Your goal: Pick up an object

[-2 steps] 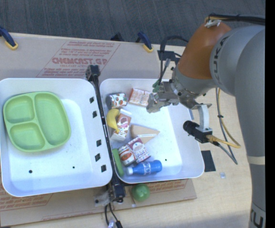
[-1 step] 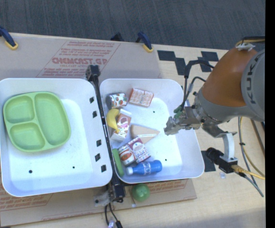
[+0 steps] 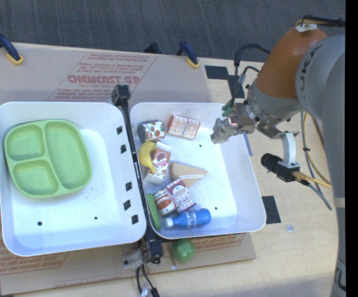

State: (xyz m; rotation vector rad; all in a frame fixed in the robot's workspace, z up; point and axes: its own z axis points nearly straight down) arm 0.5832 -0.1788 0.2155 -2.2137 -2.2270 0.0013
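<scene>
Here we see the pincer point(image 3: 221, 132) at centre right, over the right bin's point(image 3: 241, 184) upper right area; we cannot tell its state. The objects, including a banana point(image 3: 145, 156), lie along that bin's left side.

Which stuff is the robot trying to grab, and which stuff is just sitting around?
For the job:
- hand, over the right bin
- banana
- blue bottle
- orange wedge
- small food packets

Just lying about:
- green divided plate in the left bin
- green ball outside the bins
- clamps on the cardboard
</scene>
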